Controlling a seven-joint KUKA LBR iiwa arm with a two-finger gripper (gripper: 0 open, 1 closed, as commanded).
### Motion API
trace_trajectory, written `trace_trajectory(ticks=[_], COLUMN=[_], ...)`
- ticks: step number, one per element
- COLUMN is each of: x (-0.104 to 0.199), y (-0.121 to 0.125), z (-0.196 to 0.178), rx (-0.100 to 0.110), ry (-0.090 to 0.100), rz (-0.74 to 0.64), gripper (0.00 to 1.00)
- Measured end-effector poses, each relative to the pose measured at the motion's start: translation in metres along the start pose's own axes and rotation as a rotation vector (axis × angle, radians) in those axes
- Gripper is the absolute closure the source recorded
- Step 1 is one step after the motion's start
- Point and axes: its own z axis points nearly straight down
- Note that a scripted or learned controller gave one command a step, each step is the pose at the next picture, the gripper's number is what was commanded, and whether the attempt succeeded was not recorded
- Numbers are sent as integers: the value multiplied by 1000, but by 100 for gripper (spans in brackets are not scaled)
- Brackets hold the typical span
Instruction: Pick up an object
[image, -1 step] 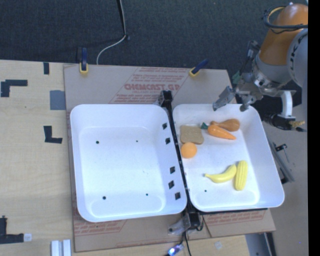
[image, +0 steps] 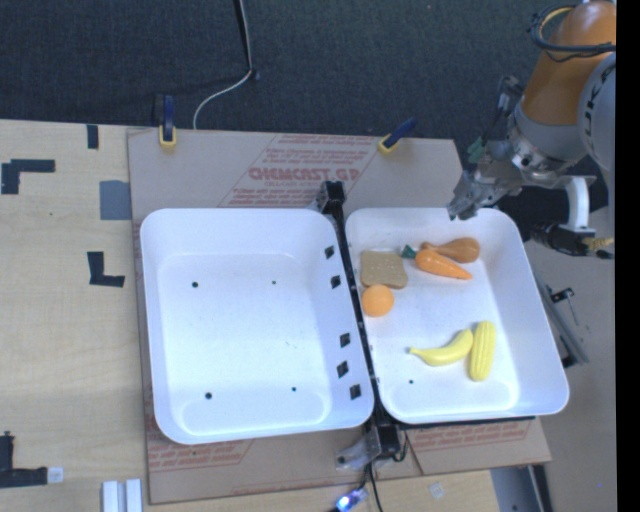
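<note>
Below hand (image: 462, 209), carrot (image: 441, 263).

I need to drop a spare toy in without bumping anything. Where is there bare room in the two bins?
The left white bin has its whole floor bare. In the right white bin, the orange ball, tan bread slice and orange carrot crowd the top; free floor lies mid-right and below the yellow banana.
</note>
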Motion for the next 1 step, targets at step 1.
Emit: trace_trajectory(ticks=[1], x=[52], y=[-9], z=[-93], rx=[-11], ry=[0], rz=[-4], gripper=[100])
